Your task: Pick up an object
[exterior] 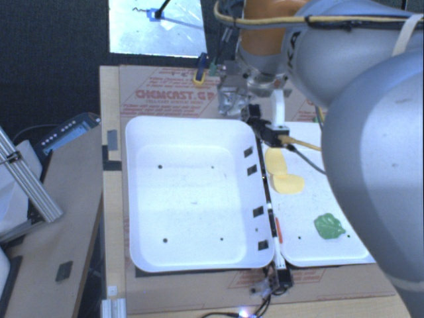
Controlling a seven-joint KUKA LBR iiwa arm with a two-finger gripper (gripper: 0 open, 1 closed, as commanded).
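A pale yellow flat object (283, 175) lies in the right bin (311, 254), close to its left wall. A small green crumpled object (329, 226) rests in the same bin, nearer the front. My gripper (232, 103) hangs over the far rim of the left bin (142, 177), near that bin's back right corner, well apart from both objects. I see nothing held in it. The bulky grey arm covers much of the right bin.
The divider between the two bins carries several black clips (258, 211). Brown cardboard (165, 93) lies beyond the bins. A grey device (66, 132) and a metal rail (26, 184) sit left of the bench.
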